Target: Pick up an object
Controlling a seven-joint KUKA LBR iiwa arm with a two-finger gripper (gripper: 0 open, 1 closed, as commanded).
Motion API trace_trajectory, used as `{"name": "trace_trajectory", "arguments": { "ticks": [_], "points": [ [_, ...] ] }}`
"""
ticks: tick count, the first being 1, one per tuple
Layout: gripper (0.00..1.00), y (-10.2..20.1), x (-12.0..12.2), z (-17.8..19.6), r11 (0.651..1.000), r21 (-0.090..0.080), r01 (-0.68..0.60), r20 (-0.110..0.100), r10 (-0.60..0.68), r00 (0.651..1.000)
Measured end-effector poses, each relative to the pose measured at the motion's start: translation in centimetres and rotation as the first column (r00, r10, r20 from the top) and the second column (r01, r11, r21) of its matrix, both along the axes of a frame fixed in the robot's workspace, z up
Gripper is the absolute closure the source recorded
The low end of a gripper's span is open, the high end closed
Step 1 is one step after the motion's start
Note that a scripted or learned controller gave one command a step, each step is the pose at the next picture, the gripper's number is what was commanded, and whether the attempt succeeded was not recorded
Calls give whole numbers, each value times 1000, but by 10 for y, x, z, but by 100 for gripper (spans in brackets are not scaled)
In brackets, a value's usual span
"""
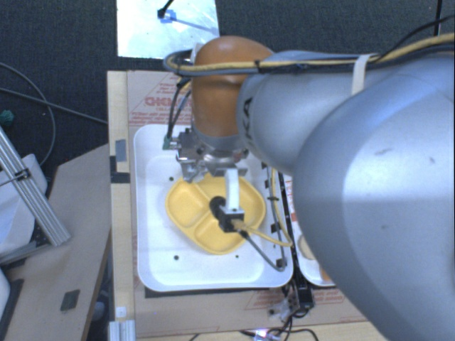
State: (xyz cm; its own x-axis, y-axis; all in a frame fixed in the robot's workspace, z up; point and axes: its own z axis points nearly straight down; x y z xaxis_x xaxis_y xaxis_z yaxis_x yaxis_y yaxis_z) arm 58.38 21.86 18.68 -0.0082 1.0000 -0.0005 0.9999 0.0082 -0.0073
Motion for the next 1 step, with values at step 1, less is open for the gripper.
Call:
{"name": "trace_trajectory", "arguments": {
  "ticks": [1],
  "points": [
    [100,17,84,-54,1000,3,2,15,-2,1000]
  ]
}}
